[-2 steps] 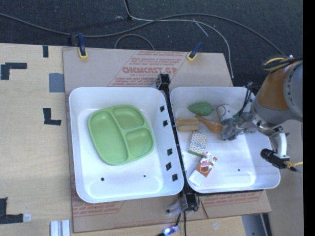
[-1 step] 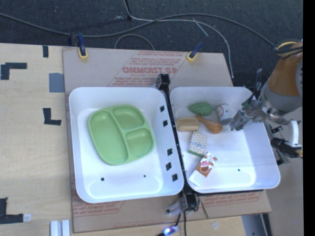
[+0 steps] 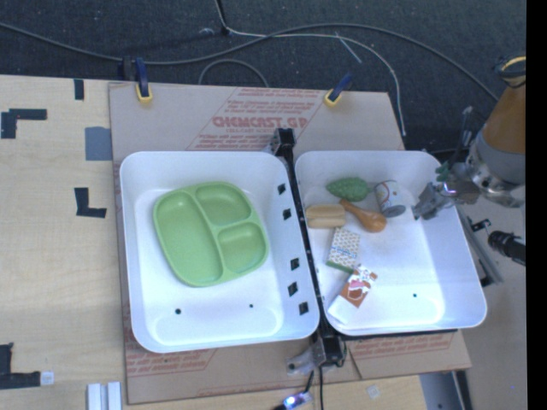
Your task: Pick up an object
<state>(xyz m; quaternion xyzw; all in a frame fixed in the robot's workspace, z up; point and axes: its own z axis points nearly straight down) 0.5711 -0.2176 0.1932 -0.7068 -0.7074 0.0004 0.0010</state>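
Note:
The right bin (image 3: 427, 310) holds several small things: a green leafy piece (image 3: 348, 187), a tan bread roll (image 3: 325, 216), an orange-brown spoon-like piece (image 3: 366, 218), a small grey can (image 3: 390, 197), a patterned packet (image 3: 344, 249) and a red and white packet (image 3: 358, 286). My gripper (image 3: 430, 203) hangs over the right bin's upper right part, just right of the can. Nothing shows between its fingers. The arm with its orange band (image 3: 506, 118) comes in from the right edge.
The left bin (image 3: 145, 314) holds a green divided plate (image 3: 210, 231). A black divider with clips (image 3: 295, 229) runs between the bins. Cables (image 3: 256, 37) lie on the dark floor behind the bench. Two clamps (image 3: 142, 84) hold the cardboard.

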